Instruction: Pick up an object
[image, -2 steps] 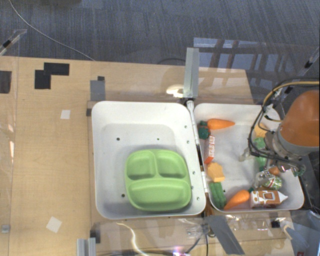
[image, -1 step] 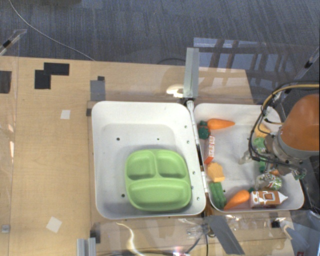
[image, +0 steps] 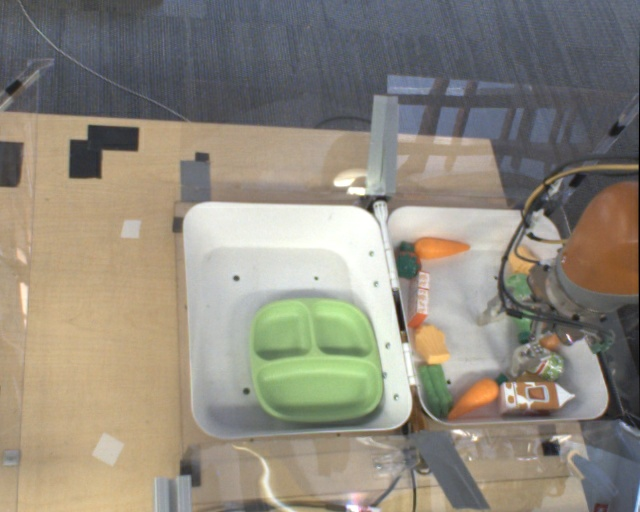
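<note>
The pincer (image: 532, 322) sits low in the right bin (image: 470, 300) among toy food; whether its grip is spread or pressed together cannot be told; the green plate (image: 316, 358) lies in the left bin (image: 215, 300).

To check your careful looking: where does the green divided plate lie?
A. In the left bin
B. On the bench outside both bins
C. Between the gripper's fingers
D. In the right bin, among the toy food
A: the green divided plate lies flat on the left bin floor.

- The arm (image: 600, 255) has a rounded orange band above a grey wrist ring.
- Black and yellowish cables loop beside it.
- Lower parts look metallic, perhaps blurred.
</note>
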